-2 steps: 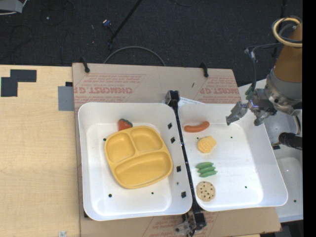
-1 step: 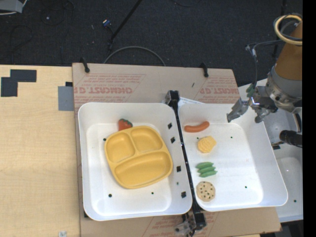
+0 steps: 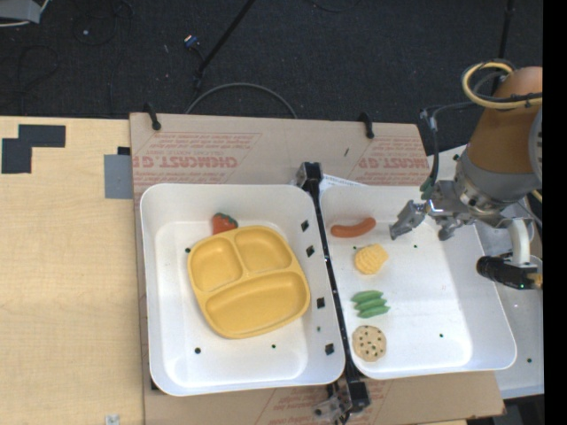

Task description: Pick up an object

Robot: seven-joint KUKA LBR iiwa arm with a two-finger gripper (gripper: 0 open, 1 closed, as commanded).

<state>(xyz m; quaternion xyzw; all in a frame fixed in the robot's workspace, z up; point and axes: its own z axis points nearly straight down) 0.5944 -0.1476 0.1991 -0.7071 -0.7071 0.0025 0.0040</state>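
Four toy foods lie in the right bin (image 3: 478, 343): a reddish-orange sausage (image 3: 353, 228) at the back left, a yellow waffle-like piece (image 3: 371, 258) below it, green pea pods (image 3: 370, 304), and a chocolate-chip cookie (image 3: 368, 343) nearest the front. My gripper (image 3: 425, 227) hangs over the back of this bin, to the right of the sausage and apart from it. Its two fingers are spread open with nothing between them. The grey arm with its orange band (image 3: 518, 82) reaches in from the right.
The left bin (image 3: 168, 326) bears a yellow divided plate (image 3: 248, 279), with a small red and green toy vegetable (image 3: 223, 223) at its back left corner. A black divider (image 3: 323, 264) runs between the bins. Brown cardboard lies under both.
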